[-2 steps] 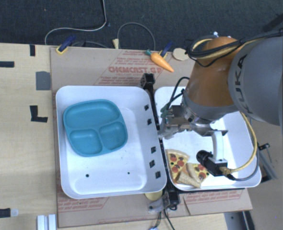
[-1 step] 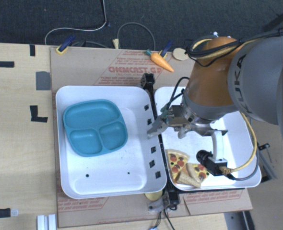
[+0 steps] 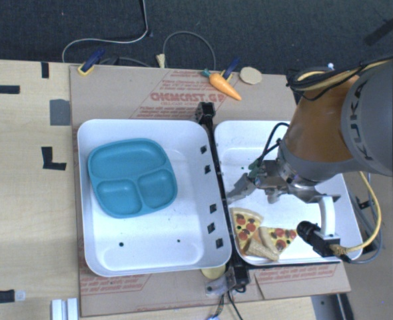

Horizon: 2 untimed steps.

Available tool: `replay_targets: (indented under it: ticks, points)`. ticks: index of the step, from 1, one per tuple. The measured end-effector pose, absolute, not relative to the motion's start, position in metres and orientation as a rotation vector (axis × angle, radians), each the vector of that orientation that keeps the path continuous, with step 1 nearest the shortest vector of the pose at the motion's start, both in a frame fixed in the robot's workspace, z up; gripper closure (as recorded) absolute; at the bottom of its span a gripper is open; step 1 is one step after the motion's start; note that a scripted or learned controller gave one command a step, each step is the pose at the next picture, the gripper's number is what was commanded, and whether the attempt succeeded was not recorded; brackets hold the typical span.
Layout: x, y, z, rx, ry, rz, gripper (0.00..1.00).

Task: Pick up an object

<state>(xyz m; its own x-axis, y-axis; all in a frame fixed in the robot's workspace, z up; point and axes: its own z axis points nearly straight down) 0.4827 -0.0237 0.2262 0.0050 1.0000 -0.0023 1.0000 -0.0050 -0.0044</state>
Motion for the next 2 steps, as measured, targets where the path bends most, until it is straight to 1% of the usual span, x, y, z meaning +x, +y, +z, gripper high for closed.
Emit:
replay_targets:
  ticks: [1,2]
  points:
    - [0.54,-0.082,0.258,-2.229,-2.223,-0.001,0.0]
    - [0.557,-0.113,0.079,-2.229,-2.225,0.001,0.0]
